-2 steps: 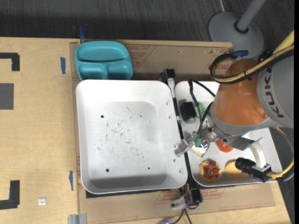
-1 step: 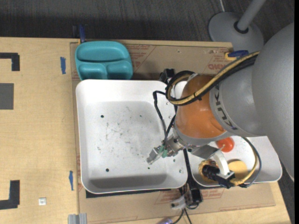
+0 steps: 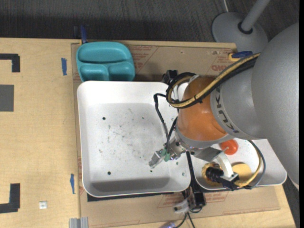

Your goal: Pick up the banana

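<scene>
We see our hand [image 3: 159, 158] low over the left bin [image 3: 95, 127], near that bin's right wall and front edge; whether it is spread or pressed together we cannot tell. The banana [image 3: 241, 168] lies in the right bin [image 3: 278, 175], beyond that same wall, partly hidden by our arm [image 3: 247, 99], with an orange-red object [image 3: 230, 147] just behind it. A teal tray [image 3: 105, 61] sits on the surface [image 3: 38, 127] behind the left bin.

You've got dark grey carpet [image 3: 142, 8] across 12 o'clock, w/ a grey round stand base [image 3: 232, 27] at 1 o'clock. Tan cardboard-topped bench [image 3: 38, 127] fills 9 o'clock, w/ black marks [image 3: 12, 63] & blue tape bits [image 3: 64, 66].
</scene>
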### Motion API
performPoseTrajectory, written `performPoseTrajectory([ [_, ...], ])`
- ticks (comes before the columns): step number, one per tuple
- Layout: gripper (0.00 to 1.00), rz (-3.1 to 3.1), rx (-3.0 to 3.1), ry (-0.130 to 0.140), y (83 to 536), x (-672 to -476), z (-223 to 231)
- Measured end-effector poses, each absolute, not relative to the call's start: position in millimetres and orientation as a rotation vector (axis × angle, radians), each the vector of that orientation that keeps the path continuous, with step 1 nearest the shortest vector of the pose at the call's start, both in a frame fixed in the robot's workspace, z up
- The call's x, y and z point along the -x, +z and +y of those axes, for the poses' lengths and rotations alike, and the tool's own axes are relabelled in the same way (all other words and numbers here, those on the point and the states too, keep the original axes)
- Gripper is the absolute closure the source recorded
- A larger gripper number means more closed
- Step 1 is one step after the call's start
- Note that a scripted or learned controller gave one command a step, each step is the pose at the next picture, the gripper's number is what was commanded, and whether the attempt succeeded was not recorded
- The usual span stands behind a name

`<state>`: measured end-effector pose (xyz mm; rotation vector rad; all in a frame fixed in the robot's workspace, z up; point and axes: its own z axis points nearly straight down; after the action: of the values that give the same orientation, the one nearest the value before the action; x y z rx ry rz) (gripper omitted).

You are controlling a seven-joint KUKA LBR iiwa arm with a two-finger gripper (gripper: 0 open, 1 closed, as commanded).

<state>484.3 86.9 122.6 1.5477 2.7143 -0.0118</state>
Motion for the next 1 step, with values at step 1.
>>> performPoseTrajectory([
  [1, 0.00, 2.693, -1.577, -0.012, 121.5, -485.2, 90.1],
])
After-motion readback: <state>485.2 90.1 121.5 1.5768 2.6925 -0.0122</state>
